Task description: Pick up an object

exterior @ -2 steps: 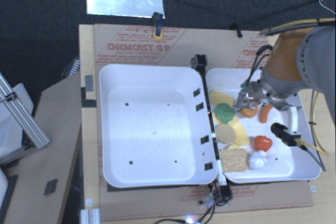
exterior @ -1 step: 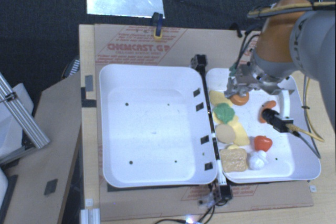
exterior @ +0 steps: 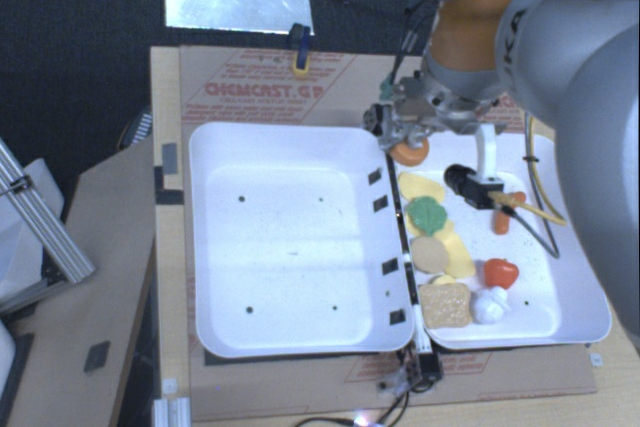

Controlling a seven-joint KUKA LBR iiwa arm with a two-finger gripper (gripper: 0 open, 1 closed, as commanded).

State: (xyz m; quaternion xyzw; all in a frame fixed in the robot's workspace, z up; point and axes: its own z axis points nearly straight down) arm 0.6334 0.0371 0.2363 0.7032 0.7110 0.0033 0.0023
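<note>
Toast slice [exterior: 446, 304] sat well below the jaws [exterior: 403, 133]; orange food piece [exterior: 410, 152] was right under them, grip state honestly unclear.

The arm reaches in from the right, its gripper [exterior: 405, 137] low over an orange ball [exterior: 410, 152] in the right bin [exterior: 560, 320]. Toy foods lie nearby: green lettuce [exterior: 427, 214], a red tomato [exterior: 501, 272], toast [exterior: 446, 304].

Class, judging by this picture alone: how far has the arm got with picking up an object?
Done: the arm has reached the right bin, and its gripper sits at the orange piece near the divider. In hand: nothing visibly held; the fingers are hidden. Left: grasping and lifting. The broccoli, tomato and bread lie on the bin floor.
</note>
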